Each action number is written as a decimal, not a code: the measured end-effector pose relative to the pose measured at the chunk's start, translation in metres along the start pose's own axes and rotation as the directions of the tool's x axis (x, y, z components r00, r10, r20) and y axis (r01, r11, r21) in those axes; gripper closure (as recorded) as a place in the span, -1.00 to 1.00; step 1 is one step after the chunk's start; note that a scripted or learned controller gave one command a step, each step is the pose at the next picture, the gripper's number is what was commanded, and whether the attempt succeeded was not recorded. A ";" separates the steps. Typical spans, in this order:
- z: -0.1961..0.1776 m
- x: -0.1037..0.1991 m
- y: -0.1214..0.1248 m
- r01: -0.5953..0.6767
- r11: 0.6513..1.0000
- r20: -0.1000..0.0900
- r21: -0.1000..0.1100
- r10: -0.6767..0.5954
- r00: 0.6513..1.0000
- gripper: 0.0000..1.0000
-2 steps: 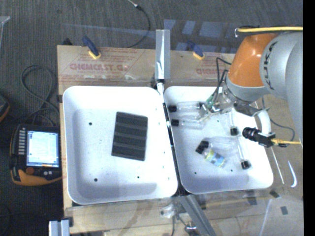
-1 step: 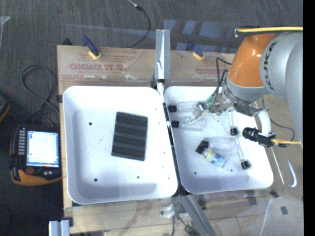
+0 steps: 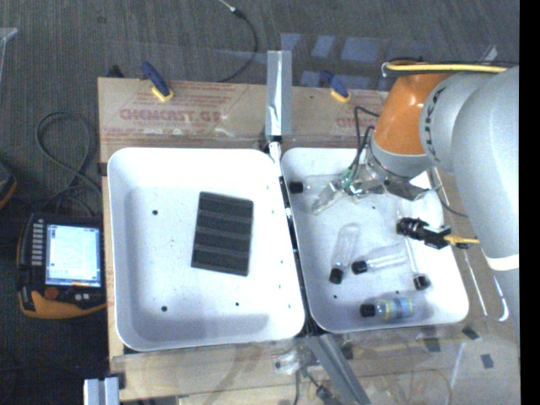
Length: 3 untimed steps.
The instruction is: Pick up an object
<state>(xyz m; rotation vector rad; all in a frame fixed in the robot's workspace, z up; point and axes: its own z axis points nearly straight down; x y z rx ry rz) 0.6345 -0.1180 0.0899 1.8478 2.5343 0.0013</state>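
Arm [image 3: 472,133], gripper [image 3: 353,182] over rt bin [image 3: 456,310], vials [image 3: 344,247]

The arm [image 3: 472,133] runs off the right and top edges, and its bulk covers the far right corner of the right bin [image 3: 381,317], so whatever lies beneath it cannot be seen. The gripper [image 3: 354,182] is a small blur of metal and wire under the orange band, too unclear to tell how it stands or whether it touches the clear bottle [image 3: 325,197] just beside it. The handheld screen [image 3: 72,256] at the left is too small to read
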 end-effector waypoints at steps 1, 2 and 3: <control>-0.011 -0.001 0.002 0.001 1.000 0.006 -0.007 -0.001 1.000 1.00; -0.011 0.000 0.001 0.000 1.000 0.005 -0.003 0.000 1.000 -1.00; -0.002 0.026 -0.092 -0.024 1.000 0.002 -0.006 0.024 1.000 -1.00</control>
